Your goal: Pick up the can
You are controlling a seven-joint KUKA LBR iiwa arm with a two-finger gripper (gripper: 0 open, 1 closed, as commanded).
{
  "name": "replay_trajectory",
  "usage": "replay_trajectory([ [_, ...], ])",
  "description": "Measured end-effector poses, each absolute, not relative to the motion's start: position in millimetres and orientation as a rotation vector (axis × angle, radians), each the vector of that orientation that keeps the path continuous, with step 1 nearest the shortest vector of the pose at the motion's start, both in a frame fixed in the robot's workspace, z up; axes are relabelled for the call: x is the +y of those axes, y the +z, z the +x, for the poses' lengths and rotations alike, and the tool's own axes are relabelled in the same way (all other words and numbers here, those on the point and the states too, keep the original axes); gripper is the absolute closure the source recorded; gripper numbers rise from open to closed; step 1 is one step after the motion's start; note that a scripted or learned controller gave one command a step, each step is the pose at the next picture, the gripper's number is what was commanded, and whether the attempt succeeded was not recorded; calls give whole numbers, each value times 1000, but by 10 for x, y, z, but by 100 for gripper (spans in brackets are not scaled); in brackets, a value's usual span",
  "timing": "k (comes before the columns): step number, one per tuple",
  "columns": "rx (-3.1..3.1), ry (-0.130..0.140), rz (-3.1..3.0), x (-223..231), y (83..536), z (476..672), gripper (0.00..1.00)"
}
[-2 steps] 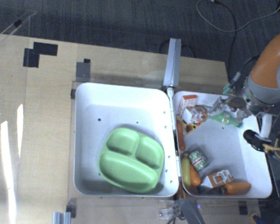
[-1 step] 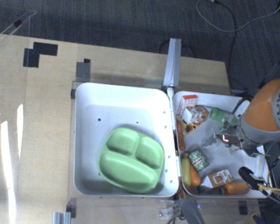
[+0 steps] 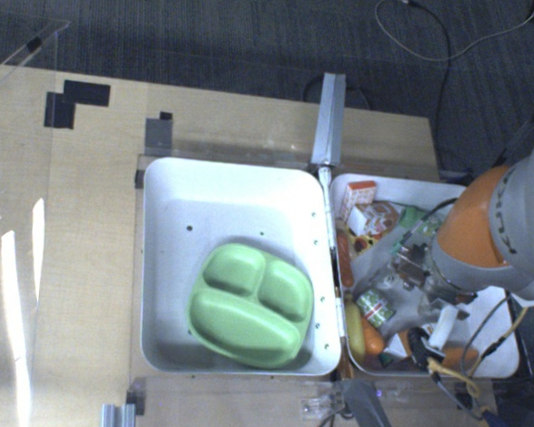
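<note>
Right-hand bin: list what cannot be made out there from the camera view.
- Pincer: whether it is open or shut, lost among wrist hardware and clutter.
- Small green-labelled can: partly covered by the pincer; label too small to read.
- Right-hand white bin: its right side is hidden by the grey arm with orange band.
- Packets under the arm: blurred, not identifiable.

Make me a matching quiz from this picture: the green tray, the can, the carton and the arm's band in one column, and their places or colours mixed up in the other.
Things:
1. green tray
2. can
3. carton
4. band

Descriptions:
A. orange
B. lying in the left bin
C. at the right bin's far left corner
D. in the right bin, under the gripper

Pairs: 1-B, 2-D, 3-C, 4-A
</note>
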State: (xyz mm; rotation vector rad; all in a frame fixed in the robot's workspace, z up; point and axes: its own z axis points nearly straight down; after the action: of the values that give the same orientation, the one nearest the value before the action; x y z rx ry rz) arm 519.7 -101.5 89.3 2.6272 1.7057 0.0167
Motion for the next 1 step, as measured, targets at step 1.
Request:
replay_trajectory([
  [1,1711,26,2620,-1003,1013,5225,100],
])
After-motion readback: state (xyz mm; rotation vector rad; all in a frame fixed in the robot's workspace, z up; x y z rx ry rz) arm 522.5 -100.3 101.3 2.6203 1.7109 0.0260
